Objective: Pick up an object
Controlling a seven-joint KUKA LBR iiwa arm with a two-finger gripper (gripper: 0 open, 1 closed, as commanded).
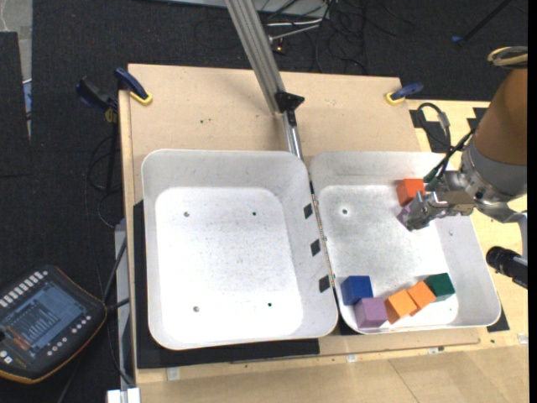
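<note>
Pincer over right bin, grip state unclear; wooden bench, dark cabled floor.

A single fixed camera looks down from above at a slant, far enough back to take in the whole table, both white bins side by side, and dark floor around; the arm enters from the frame's right.
</note>
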